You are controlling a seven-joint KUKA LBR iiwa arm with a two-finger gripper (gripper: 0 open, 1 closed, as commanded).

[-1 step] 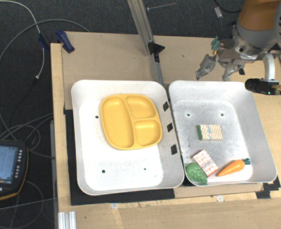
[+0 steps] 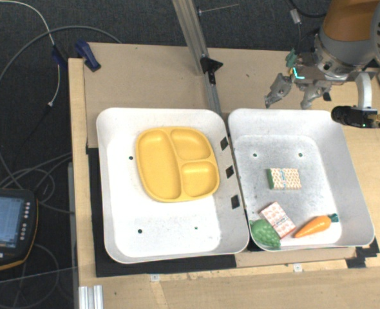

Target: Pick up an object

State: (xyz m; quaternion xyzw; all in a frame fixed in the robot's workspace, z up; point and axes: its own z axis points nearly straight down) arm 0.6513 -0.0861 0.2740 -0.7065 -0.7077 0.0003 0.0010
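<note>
My gripper (image 2: 295,96) hangs above the far edge of the right bin (image 2: 344,140), its two fingers spread apart with nothing between them. In the right bin lie a patterned beige packet (image 2: 285,178) near the middle, a small red and white box (image 2: 277,219) toward the front, a green leafy toy (image 2: 265,234) at the front left corner, and an orange carrot (image 2: 315,225) at the front right. All of them lie well in front of the gripper.
The left bin (image 2: 122,217) holds a yellow divided plate (image 2: 176,163). A metal post (image 2: 190,24) rises behind the two bins. A tablet (image 2: 6,227) and cables lie on the floor at left.
</note>
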